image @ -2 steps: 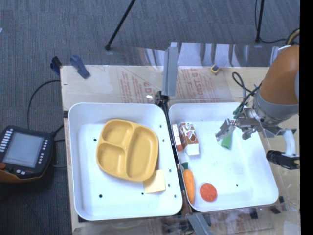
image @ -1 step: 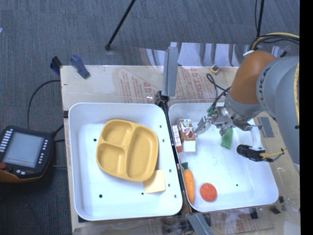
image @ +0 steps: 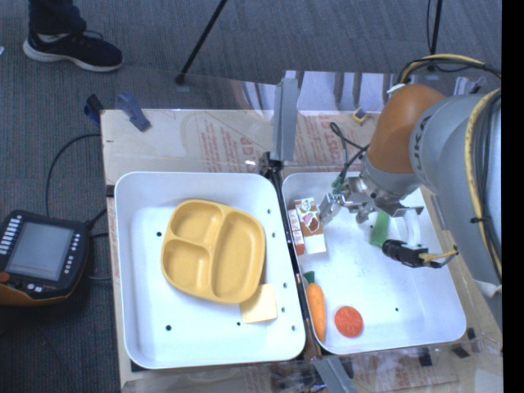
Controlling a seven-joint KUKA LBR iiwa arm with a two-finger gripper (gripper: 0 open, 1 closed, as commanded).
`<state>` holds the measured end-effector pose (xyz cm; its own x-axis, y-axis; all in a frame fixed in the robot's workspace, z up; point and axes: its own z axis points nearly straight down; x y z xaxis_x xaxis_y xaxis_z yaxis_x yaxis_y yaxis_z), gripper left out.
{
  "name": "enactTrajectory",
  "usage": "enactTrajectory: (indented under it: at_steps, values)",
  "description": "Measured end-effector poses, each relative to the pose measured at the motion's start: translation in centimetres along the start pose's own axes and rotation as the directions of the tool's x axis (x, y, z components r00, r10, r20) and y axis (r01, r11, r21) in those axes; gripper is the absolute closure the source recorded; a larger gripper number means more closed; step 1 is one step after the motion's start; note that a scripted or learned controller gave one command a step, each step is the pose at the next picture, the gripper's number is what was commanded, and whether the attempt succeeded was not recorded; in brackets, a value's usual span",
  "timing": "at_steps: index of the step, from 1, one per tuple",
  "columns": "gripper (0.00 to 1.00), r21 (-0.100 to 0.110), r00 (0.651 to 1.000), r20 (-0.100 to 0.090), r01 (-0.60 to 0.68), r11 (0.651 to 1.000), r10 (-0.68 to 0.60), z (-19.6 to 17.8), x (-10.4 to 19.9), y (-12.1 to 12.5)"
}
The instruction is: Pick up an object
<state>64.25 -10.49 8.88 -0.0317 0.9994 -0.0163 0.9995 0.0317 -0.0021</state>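
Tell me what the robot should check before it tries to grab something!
1. Things to pick in the right bin: ok. A small carton, a carrot and a red disc lie there.
2. Gripper above that bin: ok, near the carton.
3. Fingers ready to grab: cannot tell.
4. Something already held: cannot tell; a green thing sits by the wrist.
5. Carrot easy to reach: not ok, it hugs the bin's left wall.

Two white bins (image: 131, 219) sit on a tan cardboard bench (image: 205, 137). A yellow divided plate (image: 214, 250) and a pale yellow card (image: 262, 305) lie in one; a white, red and brown carton (image: 309, 226), orange carrot (image: 317, 309), red disc (image: 349, 321) and green block (image: 379, 229) in the other.
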Motion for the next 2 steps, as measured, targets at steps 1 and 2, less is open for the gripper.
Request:
enactTrajectory:
  at_steps: [1, 2]
  values:
    - [0.0, -0.001, 1.0, 0.005, -0.01, 1.0, 0.01, -0.05, 0.34, -0.03]
    - [0.0, -0.001, 1.0, 0.005, -0.006, 1.0, 0.006, -0.04, 0.35, -0.04]
